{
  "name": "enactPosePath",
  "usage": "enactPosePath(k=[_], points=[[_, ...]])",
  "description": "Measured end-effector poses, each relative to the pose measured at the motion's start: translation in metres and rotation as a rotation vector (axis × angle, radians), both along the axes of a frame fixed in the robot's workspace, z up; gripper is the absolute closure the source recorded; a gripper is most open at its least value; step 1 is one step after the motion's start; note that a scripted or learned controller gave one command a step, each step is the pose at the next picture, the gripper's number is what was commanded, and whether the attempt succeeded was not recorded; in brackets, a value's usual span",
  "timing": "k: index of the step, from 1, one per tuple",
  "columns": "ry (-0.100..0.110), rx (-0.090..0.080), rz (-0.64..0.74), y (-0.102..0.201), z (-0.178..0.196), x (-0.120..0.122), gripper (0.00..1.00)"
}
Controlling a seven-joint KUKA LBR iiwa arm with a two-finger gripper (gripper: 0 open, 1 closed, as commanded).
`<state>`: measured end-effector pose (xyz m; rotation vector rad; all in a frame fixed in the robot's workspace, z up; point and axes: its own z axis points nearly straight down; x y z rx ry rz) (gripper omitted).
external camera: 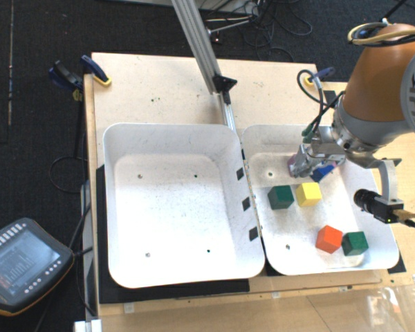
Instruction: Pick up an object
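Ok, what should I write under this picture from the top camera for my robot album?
Robot claw hovers above four blocks in the right bin, closest to the yellow one.

White bins point(117, 158); green cubes point(281, 197), yellow cube point(308, 194), orange cube point(329, 239); blue piece point(323, 173).

Two shallow white plastic bins sit side by side on the pale wooden bench point(159, 81), the left bin point(117, 185) at frame centre and the right bin point(384, 254) toward the lower right. In the right bin, a dark green cube point(281, 197) lies just left of a yellow cube point(308, 194), near touching, with the grey two-finger gripper point(306, 163) directly above them in the frame. Lower right of these, an orange cube point(329, 239) sits beside a second green cube point(355, 243) on its right.
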<state>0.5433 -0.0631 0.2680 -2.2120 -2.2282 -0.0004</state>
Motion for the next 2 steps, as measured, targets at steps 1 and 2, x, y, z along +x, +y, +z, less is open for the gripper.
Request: enactPosePath(k=[1, 2], points=[[0.0, 0.001, 0.002, 0.058, 0.001, -0.009, 1.0], [0.0, 0.0, 0.001, 0.109, 0.001, -0.019, 1.0]])
